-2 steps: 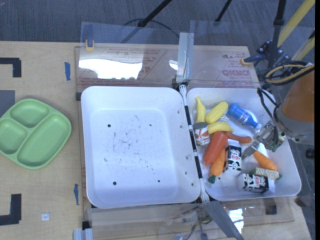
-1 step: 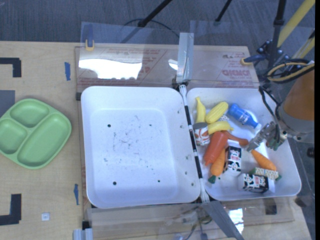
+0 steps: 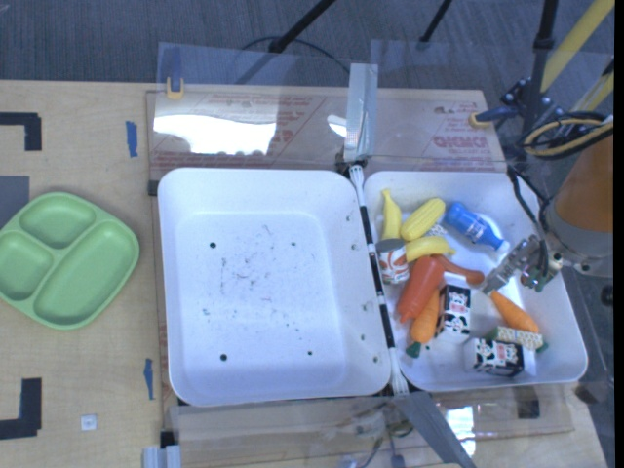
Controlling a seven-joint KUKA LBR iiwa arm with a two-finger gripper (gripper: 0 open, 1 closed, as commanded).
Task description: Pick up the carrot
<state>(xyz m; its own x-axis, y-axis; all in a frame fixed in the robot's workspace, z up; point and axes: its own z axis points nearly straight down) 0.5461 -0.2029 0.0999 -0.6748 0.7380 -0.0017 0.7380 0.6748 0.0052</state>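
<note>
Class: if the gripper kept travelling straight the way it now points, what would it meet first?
Probably the small carrot lying just below the gripper in the right bin; depth is unclear, so the cow-print carton beside it is possible.

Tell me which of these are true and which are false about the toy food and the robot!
1. The toy food sits in the right bin. True.
2. The green plate is inside the left bin. False: it rests on the bench, left of both bins.
3. A blue bottle lies in the same bin as the bananas. True.
4. The gripper is over the left bin. False: it is over the right bin, just above a carrot.
5. The big carrot lies near the divider between the bins. True.
</note>
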